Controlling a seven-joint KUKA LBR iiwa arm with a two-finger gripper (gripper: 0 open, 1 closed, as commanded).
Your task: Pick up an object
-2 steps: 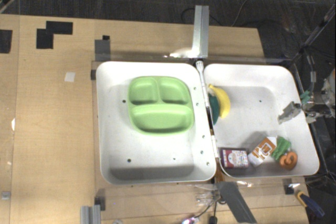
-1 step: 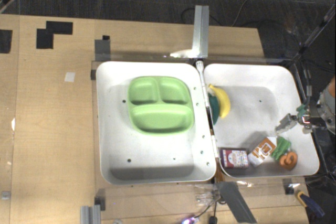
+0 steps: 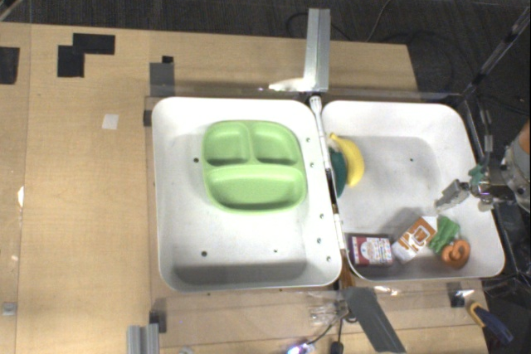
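Occupying the left bin [image 3: 178,261]: one green divided tray [image 3: 253,163], flat and central. Right bin [image 3: 390,128]: yellow banana [image 3: 349,159] against the dividing wall over something dark green; dark carton [image 3: 371,249], small orange-and-white box [image 3: 417,236] and a green-topped orange item [image 3: 452,244] clustered along the near wall. Gripper [image 3: 465,193] at that bin's right rim, above the cluster; nothing visibly held, finger spread indeterminate. Cluster judged the likeliest target.

You had little of the arm in the camera view: the gripper [image 3: 461,193] was a small assembly of pale grey metal with a teal-green part on top and darker fittings behind. At the frame's right edge, a sliver of orange showed above it, too cropped to make out.
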